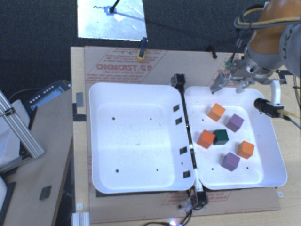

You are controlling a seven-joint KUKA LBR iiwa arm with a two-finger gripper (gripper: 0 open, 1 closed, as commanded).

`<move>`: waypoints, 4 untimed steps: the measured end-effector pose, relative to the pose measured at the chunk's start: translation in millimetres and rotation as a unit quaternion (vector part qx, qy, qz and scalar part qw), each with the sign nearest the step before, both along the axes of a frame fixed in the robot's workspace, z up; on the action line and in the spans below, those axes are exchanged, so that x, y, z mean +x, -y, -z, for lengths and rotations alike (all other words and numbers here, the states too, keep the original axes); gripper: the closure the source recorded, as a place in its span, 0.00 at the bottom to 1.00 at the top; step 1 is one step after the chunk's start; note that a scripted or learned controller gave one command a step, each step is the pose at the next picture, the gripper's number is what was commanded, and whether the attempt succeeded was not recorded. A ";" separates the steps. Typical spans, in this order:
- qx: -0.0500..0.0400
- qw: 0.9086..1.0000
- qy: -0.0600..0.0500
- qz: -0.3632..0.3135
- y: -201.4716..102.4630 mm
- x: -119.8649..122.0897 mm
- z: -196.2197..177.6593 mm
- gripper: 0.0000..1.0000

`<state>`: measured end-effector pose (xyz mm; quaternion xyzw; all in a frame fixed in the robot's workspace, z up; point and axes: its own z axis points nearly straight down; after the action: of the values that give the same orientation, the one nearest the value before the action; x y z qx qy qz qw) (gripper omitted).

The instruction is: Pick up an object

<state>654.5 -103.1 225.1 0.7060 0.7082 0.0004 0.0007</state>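
Closest to the camera, a tangle of wires (192, 204) sits at the front edge where my two bins meet. Both bins sit on a cardboard sheet (155, 65) with red lettering.

The left bin (101, 173) has a few small dark spots on its floor. The right bin (273, 173) is where all the blocks are, six of them, loosely bunched in the middle.

Front to back: the near purple block (230, 161) comes first, with the near orange block (245, 149) just beside it toward the view's right. Behind those, the mid orange block (205, 139) and the green block (220, 136) are touching, or as good as, with green on the view's right. Then the far purple block (234, 122) stands on its own, and the far orange block (217, 112) sits furthest back, a bit apart from the rest.

My gripper (230, 86) hangs over the back rim of the right bin, behind the far orange block and clear of it. Fingers are spread wide with nothing between them, so no block picked up. A black clip strip (184, 126) runs along the seam between the bins.

Further back, a yellow clamp (141, 55) bites the far edge of the cardboard, and behind it lies a shiny metal plate (110, 13) on dark carpet (37, 32).
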 end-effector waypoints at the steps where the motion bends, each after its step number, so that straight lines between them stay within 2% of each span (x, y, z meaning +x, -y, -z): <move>1: 0.001 1.000 -0.005 0.002 17.3 -19.8 119.6 0.00; 2: -0.001 1.000 0.001 0.000 16.9 -16.0 101.4 1.00; 3: 0.000 1.000 0.001 0.000 16.8 -16.0 101.8 0.00; 4: 0.000 1.000 0.001 -0.002 -9.9 15.7 141.8 0.00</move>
<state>670.3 -93.3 83.3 0.7044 0.7098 0.0014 0.0010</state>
